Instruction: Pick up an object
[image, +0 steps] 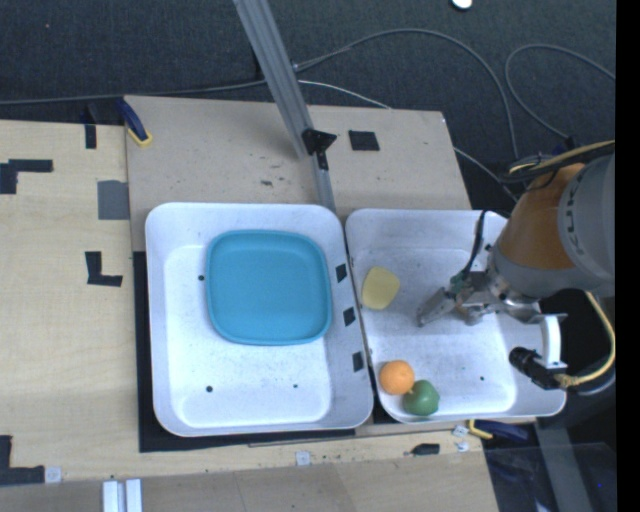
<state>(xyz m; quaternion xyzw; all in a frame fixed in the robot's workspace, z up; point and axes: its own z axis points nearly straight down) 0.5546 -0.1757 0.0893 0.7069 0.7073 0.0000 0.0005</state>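
Two bins on surface. Gripper (432, 312) spread, nothing between fingers, mid right bin (420, 232). Yellow piece (380, 287) at 9 o'clock, near left wall. Orange ball (397, 377), green ball (421, 398) touching, at 7 o'clock by bottom edge. Blue plate (268, 286) in left bin (180, 340).

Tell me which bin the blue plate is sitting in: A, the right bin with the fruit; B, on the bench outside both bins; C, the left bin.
C: the blue plate lies flat inside the left bin, while the yellow object, the orange ball and the green ball sit in the right bin.
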